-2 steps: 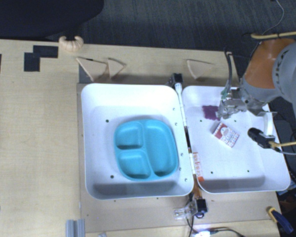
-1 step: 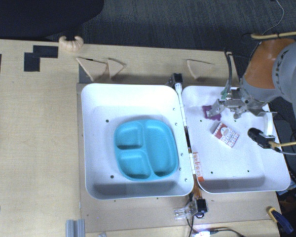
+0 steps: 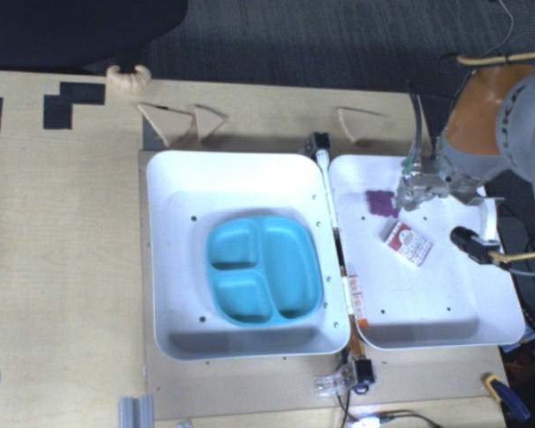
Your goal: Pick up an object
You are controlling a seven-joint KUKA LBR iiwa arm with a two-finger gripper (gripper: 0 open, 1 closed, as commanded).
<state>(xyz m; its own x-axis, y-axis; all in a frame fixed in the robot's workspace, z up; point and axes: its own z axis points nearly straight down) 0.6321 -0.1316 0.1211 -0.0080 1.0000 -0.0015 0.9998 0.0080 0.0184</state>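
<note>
In the right bin (image 3: 481,319) a small purple block (image 3: 380,203) lies near the back, and a red-and-white packet (image 3: 407,242) lies just in front of it. My gripper (image 3: 412,194) hangs over the back of this bin, right beside the purple block on its right side and above the packet. Nothing shows between its fingers. The left bin (image 3: 169,239) holds a blue divided tray (image 3: 263,268) with three compartments.
The two bins meet at a central rim (image 3: 333,230). The grey arm with its orange band (image 3: 477,110) comes in from the upper right. Bare wooden bench lies to the left (image 3: 62,266), with cardboard corner guides behind the bins.
</note>
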